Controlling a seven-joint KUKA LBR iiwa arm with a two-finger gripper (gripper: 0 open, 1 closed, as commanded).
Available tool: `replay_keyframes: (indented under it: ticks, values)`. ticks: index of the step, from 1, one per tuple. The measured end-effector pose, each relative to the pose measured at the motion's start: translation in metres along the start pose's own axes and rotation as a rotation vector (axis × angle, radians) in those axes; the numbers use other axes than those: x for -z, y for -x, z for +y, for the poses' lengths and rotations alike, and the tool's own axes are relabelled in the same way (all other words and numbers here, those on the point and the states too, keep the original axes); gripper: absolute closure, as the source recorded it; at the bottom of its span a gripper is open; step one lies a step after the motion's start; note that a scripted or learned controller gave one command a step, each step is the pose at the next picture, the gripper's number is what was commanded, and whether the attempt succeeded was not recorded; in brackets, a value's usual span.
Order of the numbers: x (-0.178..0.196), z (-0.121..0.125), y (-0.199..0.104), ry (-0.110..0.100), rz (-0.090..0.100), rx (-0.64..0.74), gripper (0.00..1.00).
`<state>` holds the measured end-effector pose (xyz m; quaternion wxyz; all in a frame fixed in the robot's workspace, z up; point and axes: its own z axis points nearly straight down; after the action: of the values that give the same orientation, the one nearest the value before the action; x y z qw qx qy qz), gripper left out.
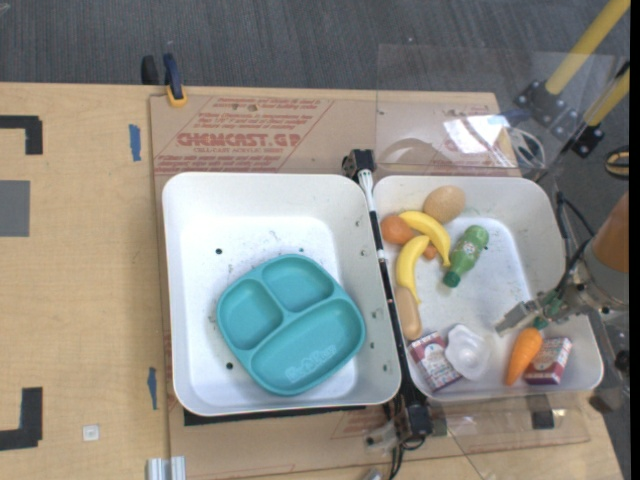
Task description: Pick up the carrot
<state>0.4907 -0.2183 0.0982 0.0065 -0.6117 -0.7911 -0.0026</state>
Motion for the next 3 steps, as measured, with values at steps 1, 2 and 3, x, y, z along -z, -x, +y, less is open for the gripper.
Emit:
replay_keyframes:
  ticks: [1,2,3]
  values:
    - [-0.009,0.003,-0.042,0.011,-0.023,0.341,0.00]
    - [-0.009,-0.006,-0.002,0.012,-0.028,0.651,0.00]
    - [0.004,-0.001,0.000,0.024,-0.043,0.647,1.00]
